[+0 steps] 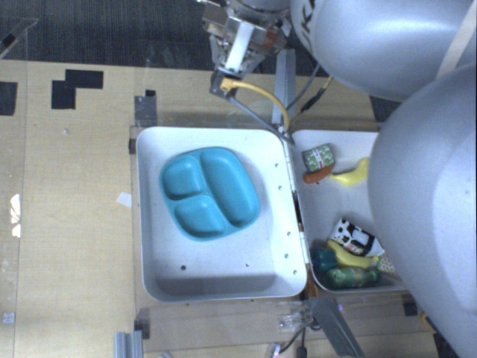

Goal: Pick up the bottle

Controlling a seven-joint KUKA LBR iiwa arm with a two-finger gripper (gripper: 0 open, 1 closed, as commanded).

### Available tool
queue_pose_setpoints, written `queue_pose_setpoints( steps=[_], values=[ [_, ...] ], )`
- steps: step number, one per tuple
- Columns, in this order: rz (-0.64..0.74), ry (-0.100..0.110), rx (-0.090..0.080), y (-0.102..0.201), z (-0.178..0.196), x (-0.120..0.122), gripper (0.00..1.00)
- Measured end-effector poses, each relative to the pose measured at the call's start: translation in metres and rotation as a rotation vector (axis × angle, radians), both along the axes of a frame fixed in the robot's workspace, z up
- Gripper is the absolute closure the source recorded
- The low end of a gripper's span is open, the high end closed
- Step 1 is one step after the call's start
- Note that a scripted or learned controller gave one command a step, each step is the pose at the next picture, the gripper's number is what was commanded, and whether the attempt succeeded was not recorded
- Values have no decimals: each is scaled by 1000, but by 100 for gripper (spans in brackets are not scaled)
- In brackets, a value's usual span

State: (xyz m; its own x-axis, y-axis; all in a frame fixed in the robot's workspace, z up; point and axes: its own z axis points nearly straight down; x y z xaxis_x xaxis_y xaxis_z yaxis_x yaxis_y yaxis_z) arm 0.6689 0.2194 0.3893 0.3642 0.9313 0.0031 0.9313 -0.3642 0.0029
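My arm (387, 36) is looming closest, my end effector (237, 47), grip state untellable, hovering beyond the bins; next I'm needing to descend toward the bottle (346, 277).

A blue divided plate (211, 193) lies in the left bin (149, 274); the gripper (232, 66) hangs above that bin's far edge

Bright, even light (soft shadows), slightly blurred.
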Motion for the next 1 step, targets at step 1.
queue_pose_setpoints(
  steps=[1],
  values=[
    [-74,2,-1,16,-48,0,100]
  ],
)
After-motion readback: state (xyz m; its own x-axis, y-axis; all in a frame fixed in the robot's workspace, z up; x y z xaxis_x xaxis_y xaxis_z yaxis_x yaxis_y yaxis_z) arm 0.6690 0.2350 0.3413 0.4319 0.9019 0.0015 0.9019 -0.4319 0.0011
